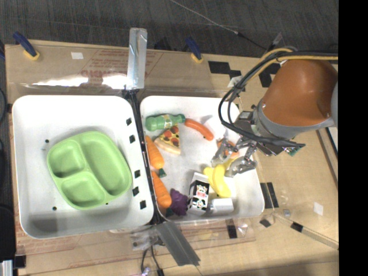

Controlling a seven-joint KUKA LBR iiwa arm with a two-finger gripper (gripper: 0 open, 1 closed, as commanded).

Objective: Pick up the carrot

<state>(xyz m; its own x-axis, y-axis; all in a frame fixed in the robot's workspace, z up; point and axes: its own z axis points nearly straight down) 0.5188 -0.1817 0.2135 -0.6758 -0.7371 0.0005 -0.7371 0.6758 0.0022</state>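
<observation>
From above, the bench (322,211) carries two white bins side by side. The left bin (34,125) holds a green divided plate (88,169) set at a slant. The right bin (253,194) holds the toy food. Two carrots lie along its left wall: one carrot (154,153) sits beside the pizza slice (169,140), its tip pointing up the wall, and a second carrot (161,191) lies lower down, its end near the purple grapes (179,200). A green bottle (163,121) lies on its side near the bin's far edge, with an orange-red sausage (199,129) just to its right. A black-and-white carton (199,194) sits near the front wall, a white block (222,204) beside it. The arm (299,94) reaches in from the right, its orange band large over the bin's right edge. The pincer (233,161) hangs over the right part of the bin, just above a yellow banana (218,179), well apart from both carrots. Its metal parts blur together, so I cannot tell how far it is spread or whether anything sits in it.
</observation>
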